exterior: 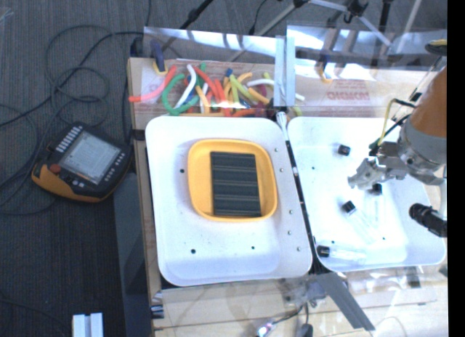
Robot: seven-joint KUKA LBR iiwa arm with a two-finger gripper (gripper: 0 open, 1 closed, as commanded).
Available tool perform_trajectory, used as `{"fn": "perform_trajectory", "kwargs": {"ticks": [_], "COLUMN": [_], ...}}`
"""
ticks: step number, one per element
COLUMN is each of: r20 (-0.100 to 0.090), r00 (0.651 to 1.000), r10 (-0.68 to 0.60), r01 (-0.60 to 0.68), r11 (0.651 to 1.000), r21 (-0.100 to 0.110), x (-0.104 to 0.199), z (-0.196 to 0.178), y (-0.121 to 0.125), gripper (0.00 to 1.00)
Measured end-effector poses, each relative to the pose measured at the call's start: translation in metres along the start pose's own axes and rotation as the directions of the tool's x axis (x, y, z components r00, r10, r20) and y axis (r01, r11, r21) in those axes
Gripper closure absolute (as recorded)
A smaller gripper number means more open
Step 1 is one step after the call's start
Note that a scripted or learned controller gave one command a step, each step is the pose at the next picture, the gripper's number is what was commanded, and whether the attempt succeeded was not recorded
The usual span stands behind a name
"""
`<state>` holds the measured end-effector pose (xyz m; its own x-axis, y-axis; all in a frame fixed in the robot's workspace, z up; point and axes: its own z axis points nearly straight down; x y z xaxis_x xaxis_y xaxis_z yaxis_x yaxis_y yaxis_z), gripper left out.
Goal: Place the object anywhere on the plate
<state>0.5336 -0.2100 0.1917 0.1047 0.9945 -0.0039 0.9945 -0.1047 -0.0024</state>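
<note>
Meanwhile fingers [372, 181] over right bin [320, 205], state unclear; plate [196, 183] in left bin.

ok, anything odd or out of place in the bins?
Nothing spilled or damaged. The yellow plate sits square in the left bin with a dark ridged slab already on it. Small black pieces lie scattered in the right bin.

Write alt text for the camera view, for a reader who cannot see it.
A robot gripper reaches in from the right over the right white bin, which holds a few small black objects. In the left white bin sits a yellow plate bearing a dark ribbed block. Coloured cables lie behind the bins, and a handheld control pendant rests on the floor at left.
</note>
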Motion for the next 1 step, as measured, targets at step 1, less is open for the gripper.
{"fn": "perform_trajectory", "kwargs": {"ticks": [1], "r20": [0.000], "r00": [1.000], "r10": [0.000], "r01": [0.000], "r11": [1.000], "r21": [0.000], "x": [-0.0001], "z": [0.0000], "y": [0.0000], "gripper": [0.00]}}
